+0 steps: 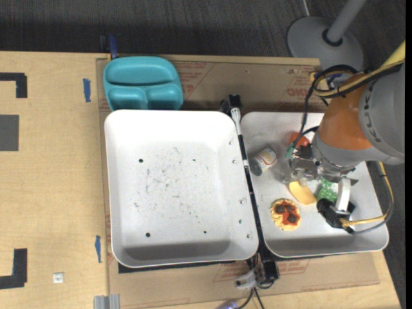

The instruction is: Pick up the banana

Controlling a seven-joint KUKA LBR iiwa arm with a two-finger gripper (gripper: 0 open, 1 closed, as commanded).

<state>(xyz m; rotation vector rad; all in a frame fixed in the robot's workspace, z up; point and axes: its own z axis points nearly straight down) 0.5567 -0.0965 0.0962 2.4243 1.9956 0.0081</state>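
Observation:
The banana (301,192) is a short pale yellow piece lying in the middle of the right white bin (367,234). The gripper (301,172) hangs right over its upper end, under the arm's grey wrist and orange band (344,129). The arm hides the banana's far end and the contact point. Whether the gripper touches the banana I cannot tell.
In the right bin, a small silver can (262,159) lies left of the gripper, a round pizza-like toy (285,213) sits in front of the banana, a green item (327,189) lies to its right, and a red-orange item (295,138) is behind. A teal tray (142,82) stands behind the left bin (174,179).

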